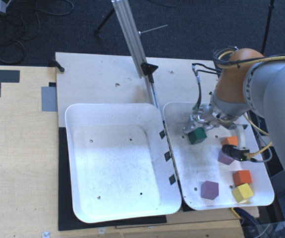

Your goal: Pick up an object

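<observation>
Gripper [196, 128] on green cube [198, 136]

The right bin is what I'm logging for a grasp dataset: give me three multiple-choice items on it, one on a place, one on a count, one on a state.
1. Where is the green block?
A. right bin
B. left bin
C. bench

2. How many purple blocks lie in the right bin?
A. none
B. two
C. five

3. The yellow block is:
A. lying at the bin's near right corner
B. held aloft
C. on the floor

Answers: 1 A, it sits at the gripper in the bin's far part. 2 B, one near the front, another mid-right. 3 A, beside the orange block.
</observation>
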